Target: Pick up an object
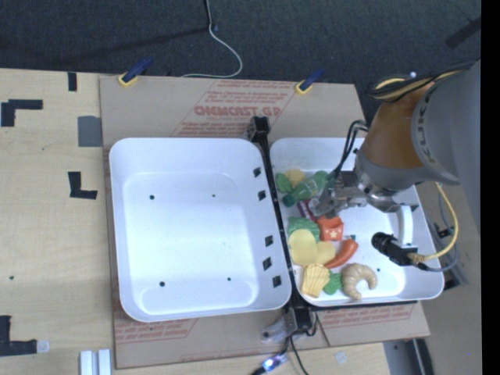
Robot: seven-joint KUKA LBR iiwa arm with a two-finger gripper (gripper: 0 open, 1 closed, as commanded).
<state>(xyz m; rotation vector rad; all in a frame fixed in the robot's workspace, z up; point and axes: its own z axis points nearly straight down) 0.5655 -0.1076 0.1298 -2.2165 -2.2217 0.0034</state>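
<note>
I've got the arm (422,135) coming in from the right, its orange band (391,135) sitting over the right bin (422,287) and the wrist angled down and leftward into the pile. The tool (324,201) is low among the toys near the middle of that bin, just above the red piece (331,228). From this angle I cannot tell how wide the tool stands, and I cannot tell whether anything is caught in it; the metal and the clutter run together there.

The objects are all bunched along the left half of the right bin. At the top, a yellow piece (294,177) beside green pieces (311,186). Below the tool, a green piece (301,227), then a pale yellow piece (303,246), with a red pepper (344,252) slanting next to it. Nearest the front rim, a corn cob (314,280) and a tan croissant (358,278), well apart from the tool.

The left bin (191,225) lies beside it on the cardboard sheet (234,108) covering the surface (47,209). A black cable (394,248) loops off the wrist over the right side of the bin.
</note>
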